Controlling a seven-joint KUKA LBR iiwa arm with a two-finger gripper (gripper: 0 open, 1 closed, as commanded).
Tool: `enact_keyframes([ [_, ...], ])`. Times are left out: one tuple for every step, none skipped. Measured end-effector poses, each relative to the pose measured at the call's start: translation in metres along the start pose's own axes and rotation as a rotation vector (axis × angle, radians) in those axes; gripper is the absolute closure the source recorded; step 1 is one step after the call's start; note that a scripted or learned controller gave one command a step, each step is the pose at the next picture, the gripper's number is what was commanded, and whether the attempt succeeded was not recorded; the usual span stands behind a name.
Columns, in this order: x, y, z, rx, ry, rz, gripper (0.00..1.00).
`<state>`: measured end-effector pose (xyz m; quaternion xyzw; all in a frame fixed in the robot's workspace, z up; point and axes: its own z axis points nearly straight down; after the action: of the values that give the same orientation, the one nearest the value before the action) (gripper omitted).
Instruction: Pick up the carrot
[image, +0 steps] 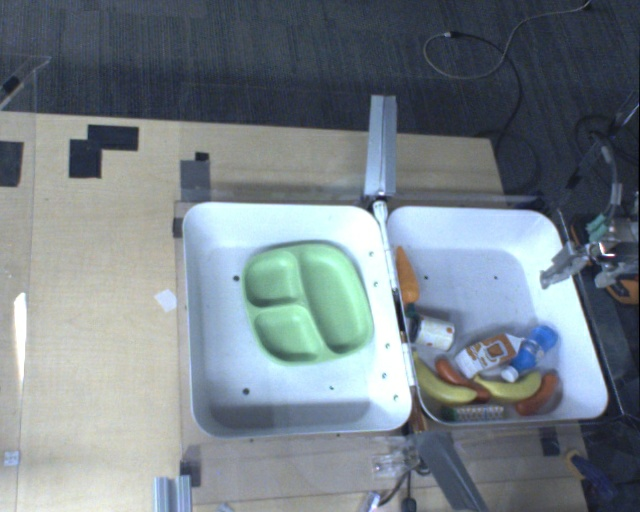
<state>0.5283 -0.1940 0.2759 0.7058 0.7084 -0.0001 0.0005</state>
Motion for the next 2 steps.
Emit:
enact_keyframes([
  [-0.0001,0.0027,-0.0097,-0.003,-0.001,-0.004,1.0],
  [-0.0001,0.0027,-0.0097,-0.003,-0.001,-0.004,0.0],
])
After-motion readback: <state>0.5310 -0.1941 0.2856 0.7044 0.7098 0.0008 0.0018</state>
